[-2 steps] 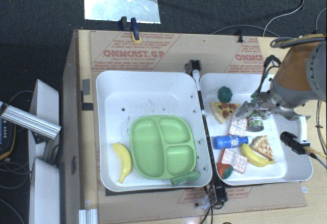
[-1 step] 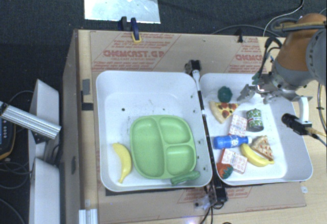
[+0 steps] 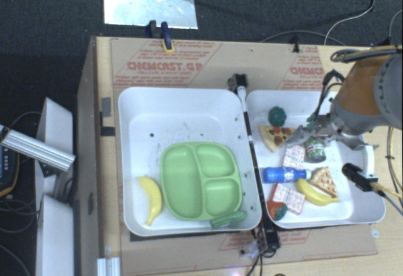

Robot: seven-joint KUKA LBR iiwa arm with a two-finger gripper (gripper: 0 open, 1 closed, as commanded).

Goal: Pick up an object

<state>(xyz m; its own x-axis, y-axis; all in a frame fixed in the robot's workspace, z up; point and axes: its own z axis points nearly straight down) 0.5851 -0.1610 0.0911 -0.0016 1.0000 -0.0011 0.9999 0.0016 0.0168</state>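
Small toy objects: spread over two shallow bins, most crowded into the right white bin (image 3: 368,208). Hung low over the upper middle of that bin: grey two-finger gripper (image 3: 313,135), directly over a small grey-green can (image 3: 315,154). Could not tell whether touching it or just above it. Could not tell either whether the gripper stood open, closed or clamped on anything.

Edges and room, right bin: bare floor along the far wall and in the near right corner. Left side packed close against the divider between the bins.

Held in the right bin:
- dark green round toy (image 3: 277,116), near the far wall
- toy pizza slice (image 3: 275,137), just below it
- red-and-white patterned packet (image 3: 293,157), just beside the can
- blue plastic bottle (image 3: 283,174), lying on its side
- tan wedge-shaped toy (image 3: 325,178), touching a small yellow banana (image 3: 317,195)
- second red-and-white packet (image 3: 288,198), near the front wall
- red-and-green toy (image 3: 276,211), in the near left corner

Left white bin (image 3: 135,111): far half bare, wide room there. Held a light green divided plate (image 3: 201,180) at centre, a larger yellow banana (image 3: 151,200) just beside its left rim, and a long green toy (image 3: 228,220) against the front wall, at the plate's near edge.
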